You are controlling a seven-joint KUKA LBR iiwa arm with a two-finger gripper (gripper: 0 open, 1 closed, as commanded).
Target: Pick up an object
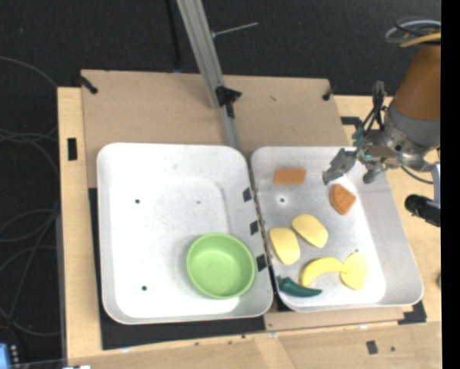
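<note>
Pincer (354, 167) poised above the right bin's (391, 229) far right corner, fingers spread apart, nothing between them. Just below, an orange wedge (342, 199) on the bin floor; an orange block (290, 177) near the far rim. Crowded toward the near edge: two pale yellow pieces (310, 230) (285, 245), a banana (321, 270), a yellow slice (355, 270), a green pepper (298, 287) tight against the front wall. Bare floor along the right wall. In the left bin (138, 183), a green bowl (221, 264) at the near right corner, wide open white elsewhere. Tan worktop (138, 106) all around.
</note>
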